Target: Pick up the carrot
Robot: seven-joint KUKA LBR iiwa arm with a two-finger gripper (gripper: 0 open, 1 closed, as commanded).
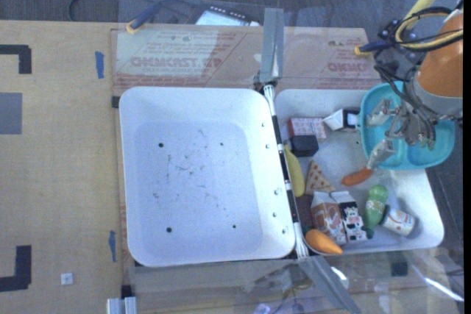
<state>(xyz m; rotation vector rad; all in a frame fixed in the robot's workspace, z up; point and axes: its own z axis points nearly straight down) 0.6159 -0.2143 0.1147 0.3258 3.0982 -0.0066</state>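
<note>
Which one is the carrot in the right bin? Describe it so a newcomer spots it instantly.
Start at the right bin, the one packed with toy food. Near its middle, just below the gripper and beside the blue plate, lies the carrot. It is a slim, tapered orange-red stick, unlike the rounder, yellower orange piece at the bin's front edge.

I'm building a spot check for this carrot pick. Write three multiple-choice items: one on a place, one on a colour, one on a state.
1. Which bin holds the carrot?
A. left bin
B. right bin
C. neither

2. What colour is the plate beneath the gripper?
A. red
B. teal
C. black

3. How does the carrot stand to the gripper?
A. lying in the bin by the fingertips
B. lifted high above the bin
C. dropped into the left bin

Answers:
1 B, it lies in the right bin among the toys.
2 B, the plate is teal.
3 A, the carrot lies on the bin floor at the fingertips.
</note>
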